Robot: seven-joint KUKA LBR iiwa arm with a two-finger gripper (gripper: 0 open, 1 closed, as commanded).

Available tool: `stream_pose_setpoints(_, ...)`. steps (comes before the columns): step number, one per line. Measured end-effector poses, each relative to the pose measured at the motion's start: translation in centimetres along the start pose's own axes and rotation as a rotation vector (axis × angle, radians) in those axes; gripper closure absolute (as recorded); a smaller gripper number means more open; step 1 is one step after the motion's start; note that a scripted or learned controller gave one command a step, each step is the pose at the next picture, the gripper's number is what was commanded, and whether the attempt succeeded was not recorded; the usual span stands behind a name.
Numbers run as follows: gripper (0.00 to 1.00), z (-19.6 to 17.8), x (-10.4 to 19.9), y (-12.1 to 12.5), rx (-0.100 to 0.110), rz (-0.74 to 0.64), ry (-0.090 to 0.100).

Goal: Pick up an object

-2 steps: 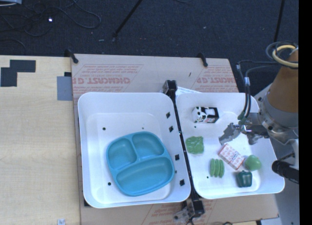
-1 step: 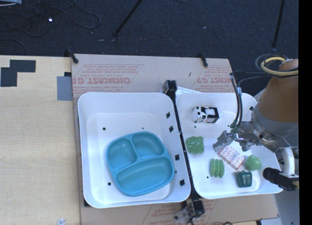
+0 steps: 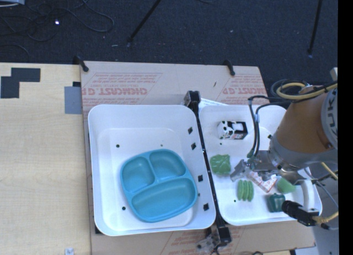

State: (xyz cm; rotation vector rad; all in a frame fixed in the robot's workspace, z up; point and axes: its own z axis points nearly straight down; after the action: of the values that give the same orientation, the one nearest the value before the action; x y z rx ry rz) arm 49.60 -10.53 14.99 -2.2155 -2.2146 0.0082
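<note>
Green pea pod (image 3: 245,190) lay in right bin (image 3: 234,218) | camera view: gripper (image 3: 242,169) hovered just above it, jaws parted, holding nothing | likely light, soft, slightly slick; pinch across narrow width.

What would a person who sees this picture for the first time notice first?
The eye goes first to the blue divided plate, which lies alone in the left bin. Next comes the grey and orange arm, which reaches from the right over the right bin. Its hand hangs low among small things there: a green leafy piece, a green pod and a black-and-white toy.
</note>
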Motion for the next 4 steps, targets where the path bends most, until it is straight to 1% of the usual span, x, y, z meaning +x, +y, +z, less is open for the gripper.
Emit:
stream_pose_setpoints(1,0.00,6.3,0.3,0.3,-0.001,0.000,0.000)
stream_pose_setpoints(2,1.00,5.0,0.1,0.3,-0.004,0.008,-0.001)
stream_pose_setpoints(3,1.00,0.7,-0.4,0.0,-0.010,0.005,-0.003)
stream_pose_setpoints(4,1.00,-3.9,-1.2,0.4,-0.012,0.000,-0.003)
